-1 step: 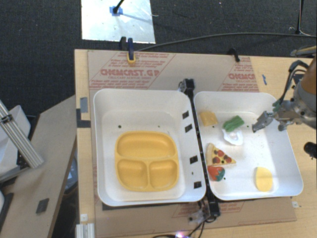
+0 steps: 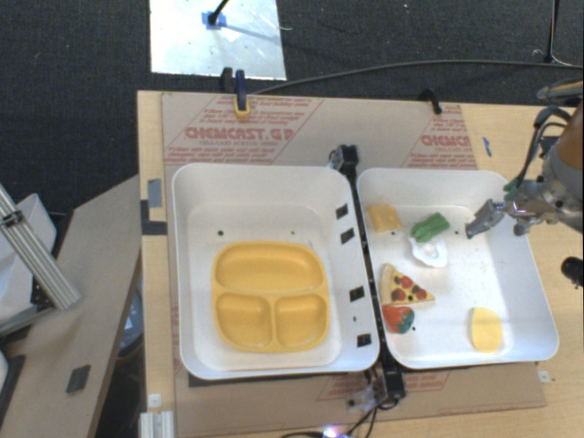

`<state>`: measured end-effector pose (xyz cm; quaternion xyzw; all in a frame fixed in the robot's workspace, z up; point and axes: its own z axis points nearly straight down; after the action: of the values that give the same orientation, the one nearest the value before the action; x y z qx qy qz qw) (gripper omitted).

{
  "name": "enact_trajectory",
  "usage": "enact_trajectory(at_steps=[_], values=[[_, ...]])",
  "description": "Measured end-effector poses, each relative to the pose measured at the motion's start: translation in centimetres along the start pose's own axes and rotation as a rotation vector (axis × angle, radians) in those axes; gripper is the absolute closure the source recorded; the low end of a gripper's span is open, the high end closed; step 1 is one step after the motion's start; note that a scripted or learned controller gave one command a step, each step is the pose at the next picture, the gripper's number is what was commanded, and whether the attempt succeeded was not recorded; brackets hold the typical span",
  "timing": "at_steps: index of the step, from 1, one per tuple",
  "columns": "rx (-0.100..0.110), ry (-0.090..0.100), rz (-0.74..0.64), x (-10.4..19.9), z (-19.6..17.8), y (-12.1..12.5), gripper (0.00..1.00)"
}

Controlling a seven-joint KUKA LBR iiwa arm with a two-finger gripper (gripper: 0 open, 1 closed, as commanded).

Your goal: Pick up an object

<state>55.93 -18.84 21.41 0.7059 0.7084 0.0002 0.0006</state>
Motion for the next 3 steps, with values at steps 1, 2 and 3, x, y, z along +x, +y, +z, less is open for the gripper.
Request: enact_trajectory(at_steps=[1,2,3], values=[[0.003,0.001,0.002,0.9,5.2,-0.6,0.0],[0.001,0.001,0.002,1.7,10.9,-1.1,0.0],[-0.001,0.0,0.003,1.7,12.9,-0.9,0.0]])
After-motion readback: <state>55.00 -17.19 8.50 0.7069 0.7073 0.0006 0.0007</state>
